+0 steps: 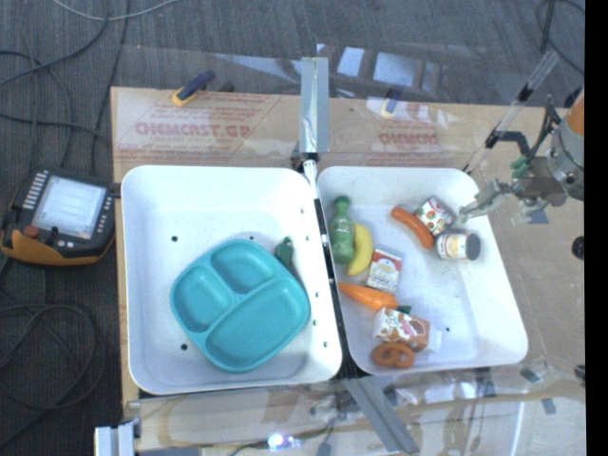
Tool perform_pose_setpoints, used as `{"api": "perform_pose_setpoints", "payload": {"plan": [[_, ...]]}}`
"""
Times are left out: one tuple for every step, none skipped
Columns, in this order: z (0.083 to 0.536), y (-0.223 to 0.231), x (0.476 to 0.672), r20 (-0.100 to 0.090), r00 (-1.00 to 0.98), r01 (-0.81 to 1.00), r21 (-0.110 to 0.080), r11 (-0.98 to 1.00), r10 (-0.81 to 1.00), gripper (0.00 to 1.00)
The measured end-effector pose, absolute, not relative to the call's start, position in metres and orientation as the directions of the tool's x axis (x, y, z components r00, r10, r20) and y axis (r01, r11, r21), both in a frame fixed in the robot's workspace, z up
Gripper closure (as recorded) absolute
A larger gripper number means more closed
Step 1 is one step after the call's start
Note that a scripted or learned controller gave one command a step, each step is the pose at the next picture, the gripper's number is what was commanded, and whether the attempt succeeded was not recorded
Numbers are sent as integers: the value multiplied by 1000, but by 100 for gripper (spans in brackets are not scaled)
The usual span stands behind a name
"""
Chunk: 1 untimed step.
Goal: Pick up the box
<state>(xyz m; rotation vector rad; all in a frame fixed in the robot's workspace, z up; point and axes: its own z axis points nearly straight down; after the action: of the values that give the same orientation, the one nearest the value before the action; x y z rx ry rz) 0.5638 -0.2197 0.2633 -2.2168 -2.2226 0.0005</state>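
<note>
Surface: brown board under two white bins. Left bin holds a teal divided tray, a dark green item touching its upper right edge. Right bin is crowded: green bottle beside banana, carrot, sausage, can, pretzel. Box lies mid-bin, just right of the banana; a second carton sits above the pretzel. End effector over the bin's upper right edge; cannot tell its grip state.
</note>
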Motion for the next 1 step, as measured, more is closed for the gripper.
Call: {"api": "perform_pose_setpoints", "payload": {"plan": [[183, -120, 569, 1, 180, 984, -3, -180, 984, 0]]}}
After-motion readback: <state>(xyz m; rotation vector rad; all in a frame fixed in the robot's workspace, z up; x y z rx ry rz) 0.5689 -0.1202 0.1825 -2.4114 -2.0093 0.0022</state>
